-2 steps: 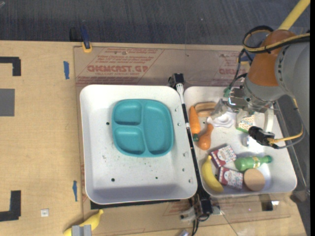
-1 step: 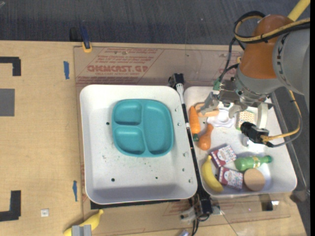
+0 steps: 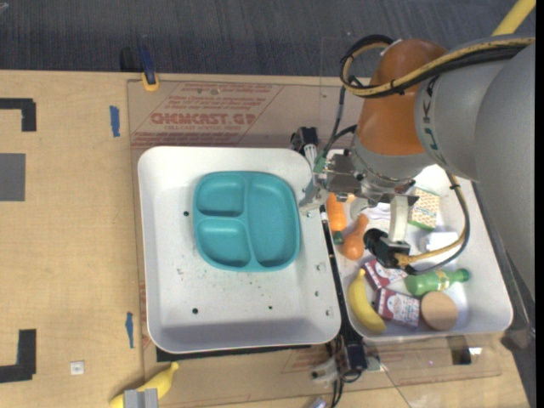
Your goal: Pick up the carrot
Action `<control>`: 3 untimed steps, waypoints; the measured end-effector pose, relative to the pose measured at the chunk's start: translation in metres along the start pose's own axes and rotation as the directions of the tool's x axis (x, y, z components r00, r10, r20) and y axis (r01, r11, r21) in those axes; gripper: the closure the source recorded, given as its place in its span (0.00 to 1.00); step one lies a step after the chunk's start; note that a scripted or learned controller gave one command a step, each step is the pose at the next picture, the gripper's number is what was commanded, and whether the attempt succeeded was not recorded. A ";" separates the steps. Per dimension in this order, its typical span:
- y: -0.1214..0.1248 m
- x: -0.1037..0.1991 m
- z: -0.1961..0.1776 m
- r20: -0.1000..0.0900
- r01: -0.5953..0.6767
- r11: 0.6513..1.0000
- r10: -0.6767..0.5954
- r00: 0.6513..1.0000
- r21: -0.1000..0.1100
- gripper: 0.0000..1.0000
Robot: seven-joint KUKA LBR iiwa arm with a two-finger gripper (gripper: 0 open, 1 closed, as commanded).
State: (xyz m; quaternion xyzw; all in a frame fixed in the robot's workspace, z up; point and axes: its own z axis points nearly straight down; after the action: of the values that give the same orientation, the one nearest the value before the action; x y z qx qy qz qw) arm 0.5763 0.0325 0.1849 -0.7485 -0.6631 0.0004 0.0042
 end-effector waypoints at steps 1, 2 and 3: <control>0.008 -0.073 0.000 0.006 -0.104 0.995 0.104 0.995 -0.004 0.00; -0.021 -0.021 0.001 0.003 -0.323 0.946 0.323 0.946 0.002 0.00; -0.021 -0.022 0.001 0.004 -0.324 0.946 0.324 0.946 0.002 0.00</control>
State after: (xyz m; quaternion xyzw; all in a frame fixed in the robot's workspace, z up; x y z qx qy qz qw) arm 0.5532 0.0131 0.1839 -0.8473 -0.5311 0.0031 0.0040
